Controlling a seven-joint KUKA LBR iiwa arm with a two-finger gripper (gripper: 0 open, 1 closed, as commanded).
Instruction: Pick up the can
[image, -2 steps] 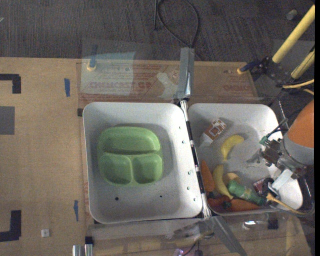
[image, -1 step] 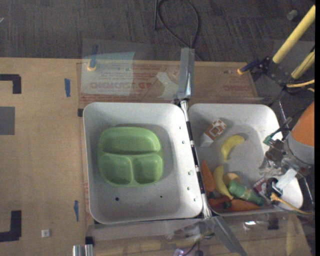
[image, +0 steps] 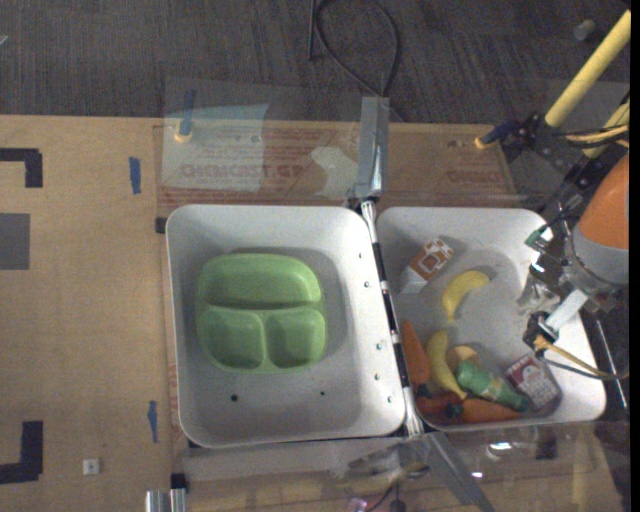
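The claw (image: 543, 322) is hovering at three o'clock over the right bin (image: 500, 228), its state I cannot tell; next it needs lowering toward the can (image: 532, 381) at five o'clock

The arm (image: 612, 225) is cut off by the right edge. The gripper (image: 545, 310) is too blurred to read its fingers. In the right bin (image: 480, 222), the near pile's carrots (image: 470, 408) lie partly under a bottle (image: 492, 385) and banana (image: 441, 362).
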